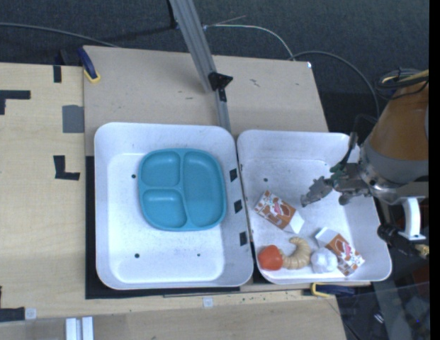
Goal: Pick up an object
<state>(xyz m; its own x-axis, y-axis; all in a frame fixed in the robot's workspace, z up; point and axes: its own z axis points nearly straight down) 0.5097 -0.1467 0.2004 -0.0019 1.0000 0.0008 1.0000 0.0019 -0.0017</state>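
In the right bin [290, 147] lie several small items. A red-and-white snack packet [276, 212] rests near the middle. A red tomato [271, 258], a tan croissant [299, 253], a small white lump [321, 262] and a second red-and-white packet [343, 253] sit along the front wall. My gripper [316, 190] reaches in from the right and hangs over the bin's middle, just right of and a little behind the first packet. Nothing is seen in its grasp.
The left bin [113, 211] holds a blue divided plate [183, 190]. A metal post [198, 41] slants up from the bench behind the bins. Cables trail at the back right. The arm's orange band [404, 129] overhangs the right bin's right wall.
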